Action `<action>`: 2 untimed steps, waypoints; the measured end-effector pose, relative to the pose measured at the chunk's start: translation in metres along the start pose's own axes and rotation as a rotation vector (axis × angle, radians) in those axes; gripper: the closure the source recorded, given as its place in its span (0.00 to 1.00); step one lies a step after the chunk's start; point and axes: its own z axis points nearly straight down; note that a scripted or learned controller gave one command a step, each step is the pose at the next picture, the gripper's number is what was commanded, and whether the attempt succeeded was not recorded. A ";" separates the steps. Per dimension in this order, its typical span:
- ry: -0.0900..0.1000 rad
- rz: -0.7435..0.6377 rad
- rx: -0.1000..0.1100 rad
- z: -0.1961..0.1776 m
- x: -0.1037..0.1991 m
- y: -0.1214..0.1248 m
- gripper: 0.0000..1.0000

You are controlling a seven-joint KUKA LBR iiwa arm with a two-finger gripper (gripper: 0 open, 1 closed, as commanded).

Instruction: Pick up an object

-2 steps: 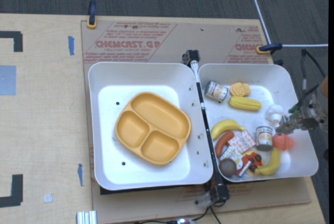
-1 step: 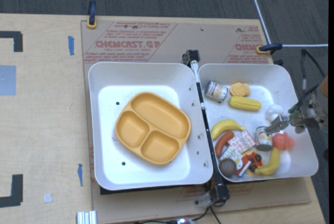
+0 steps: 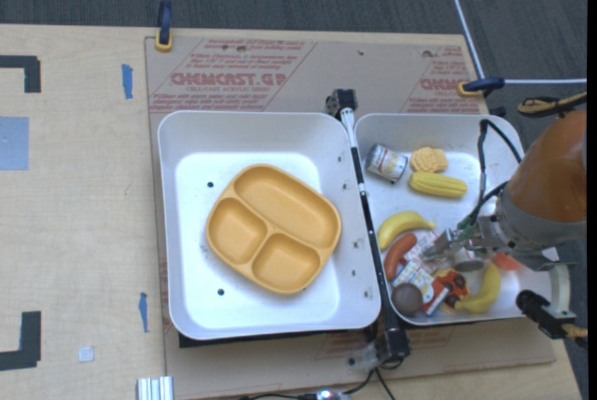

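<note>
Left bin (image 3: 177, 202): you see a yellow divided plate (image 3: 272, 228) lying flat in its middle, three compartments up, tilted a little against the bin's sides.

Divider: the two bins touch along a dark strip (image 3: 364, 202) running down between them.

Right bin (image 3: 438, 121): you find the toy food here. A small can (image 3: 387, 163) lies on its side near the top left, a round yellow cracker (image 3: 429, 158) just beside it, and a corn cob (image 3: 437, 186) just below that.

Pile: lower in this bin you have a banana (image 3: 403, 225), a red sausage (image 3: 401, 251) touching it, a brown round piece (image 3: 407, 297) at the bottom, and a second banana (image 3: 481, 294) to the right, all crowded together with small packets.

Gripper (image 3: 440, 247): it sits low over the pile, just right of the sausage and the first banana. You cannot tell whether the jaws are apart or together, nor whether anything sits between them.

Arm (image 3: 558, 179): it enters from the right, its orange band above the bin's right edge.
</note>
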 end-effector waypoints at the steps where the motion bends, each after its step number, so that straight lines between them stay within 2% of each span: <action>1: -0.002 0.001 -0.005 0.007 0.047 0.001 0.00; 2: -0.003 0.002 -0.005 0.007 0.048 0.001 0.00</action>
